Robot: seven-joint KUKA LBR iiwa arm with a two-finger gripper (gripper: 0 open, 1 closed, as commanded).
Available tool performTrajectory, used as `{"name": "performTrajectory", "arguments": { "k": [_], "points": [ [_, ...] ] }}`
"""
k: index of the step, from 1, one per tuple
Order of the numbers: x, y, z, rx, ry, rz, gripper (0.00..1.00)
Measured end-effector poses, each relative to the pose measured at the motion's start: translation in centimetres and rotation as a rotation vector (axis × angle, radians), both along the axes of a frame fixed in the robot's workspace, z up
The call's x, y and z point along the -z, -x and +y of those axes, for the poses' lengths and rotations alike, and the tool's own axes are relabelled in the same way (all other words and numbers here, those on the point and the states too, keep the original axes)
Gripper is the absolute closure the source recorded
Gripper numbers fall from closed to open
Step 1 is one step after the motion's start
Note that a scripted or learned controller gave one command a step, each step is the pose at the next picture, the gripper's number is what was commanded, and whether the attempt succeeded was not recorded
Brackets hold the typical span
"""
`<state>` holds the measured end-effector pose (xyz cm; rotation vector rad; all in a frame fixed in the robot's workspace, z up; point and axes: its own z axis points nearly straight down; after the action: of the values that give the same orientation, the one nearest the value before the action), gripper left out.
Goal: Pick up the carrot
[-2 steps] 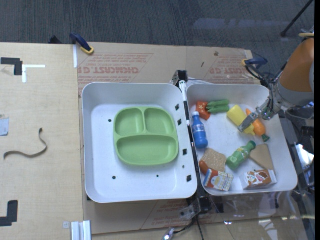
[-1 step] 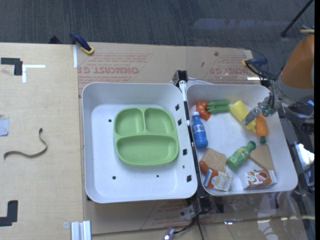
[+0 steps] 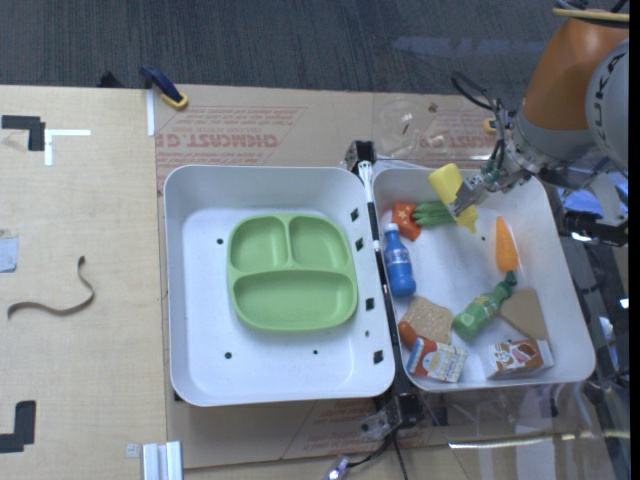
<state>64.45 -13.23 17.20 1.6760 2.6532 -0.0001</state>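
— Carrot [image 3: 506, 244] where?
— Right bin [image 3: 556, 298], near its right wall, above the green bottle [image 3: 482, 308].
— And the gripper [image 3: 468, 200]?
— Over the bin's top, beside the yellow piece [image 3: 447, 181]. Open or closed, I cannot tell.

Orange carrot [image 3: 506, 244], blue bottle [image 3: 399, 265], green divided plate [image 3: 293, 271], white bins [image 3: 190, 298]; possibly yellow block [image 3: 446, 181].

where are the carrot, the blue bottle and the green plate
carrot [image 3: 507, 245]: camera view, middle of its orange body, right bin.
blue bottle [image 3: 400, 269]: camera view, middle of its body, left side of the right bin.
green plate [image 3: 293, 299]: camera view, floor of its large compartment, left bin.
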Motion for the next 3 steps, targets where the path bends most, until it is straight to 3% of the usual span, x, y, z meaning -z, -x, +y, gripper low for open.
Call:
{"name": "performTrajectory", "arguments": {
  "k": [1, 2, 3],
  "points": [
    [-9.1, -1.6, -4.7, -0.471, 0.003, -0.001, 1.0],
    [6.0, 7.3, -9.0, -0.709, 0.001, 0.001, 1.0],
    [6.0, 7.2, -9.0, -0.708, 0.001, 0.0, 0.0]
  ]
}}
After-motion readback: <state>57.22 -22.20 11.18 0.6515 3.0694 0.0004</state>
